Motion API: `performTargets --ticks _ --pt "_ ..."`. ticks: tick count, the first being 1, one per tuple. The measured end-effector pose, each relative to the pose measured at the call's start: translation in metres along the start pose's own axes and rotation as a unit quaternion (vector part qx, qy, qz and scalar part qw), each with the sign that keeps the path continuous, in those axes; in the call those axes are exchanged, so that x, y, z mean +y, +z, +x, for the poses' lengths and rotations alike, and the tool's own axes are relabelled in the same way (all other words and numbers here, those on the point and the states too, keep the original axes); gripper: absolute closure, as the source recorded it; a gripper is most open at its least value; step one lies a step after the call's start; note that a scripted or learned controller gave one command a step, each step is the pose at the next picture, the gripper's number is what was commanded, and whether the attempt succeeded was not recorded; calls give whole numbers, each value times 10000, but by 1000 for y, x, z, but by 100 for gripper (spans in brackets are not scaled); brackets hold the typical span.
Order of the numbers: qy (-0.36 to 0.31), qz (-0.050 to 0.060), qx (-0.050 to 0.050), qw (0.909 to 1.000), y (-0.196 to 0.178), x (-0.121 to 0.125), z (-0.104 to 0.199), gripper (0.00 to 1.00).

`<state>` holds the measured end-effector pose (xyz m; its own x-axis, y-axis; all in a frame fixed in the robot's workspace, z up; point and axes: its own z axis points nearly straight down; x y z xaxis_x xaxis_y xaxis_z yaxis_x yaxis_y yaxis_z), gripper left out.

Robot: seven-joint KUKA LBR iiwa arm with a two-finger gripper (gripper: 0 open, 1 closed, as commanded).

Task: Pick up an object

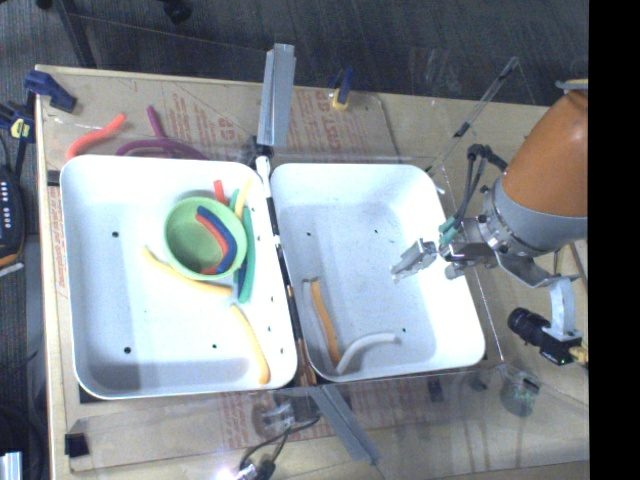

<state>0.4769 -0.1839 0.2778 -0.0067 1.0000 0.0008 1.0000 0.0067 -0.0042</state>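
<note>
In the right bin (370,208) I see two candidates near its lower left side: an orange stick (322,320) lying along the wall, and a pale grey curved tube (365,348) just beside it. My hand (418,258) hovers over the right part of this bin, well apart from both, with its fingers spread and nothing between them — I judge it is placed there before a descent. The wall next to the stick may block one finger. The left bin (100,268) holds a green bowl (205,238) with coloured strips around it. On the worktop (180,98) behind lie an orange strip (95,136) and a purple cord (160,148).
</note>
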Motion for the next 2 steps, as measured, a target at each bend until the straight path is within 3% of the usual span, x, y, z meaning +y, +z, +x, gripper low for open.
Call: performTargets --ticks 1,2 --pt "3 5 -4 10000 80 3 74 0" --pt "-159 -32 -38 9999 185 1 63 0"
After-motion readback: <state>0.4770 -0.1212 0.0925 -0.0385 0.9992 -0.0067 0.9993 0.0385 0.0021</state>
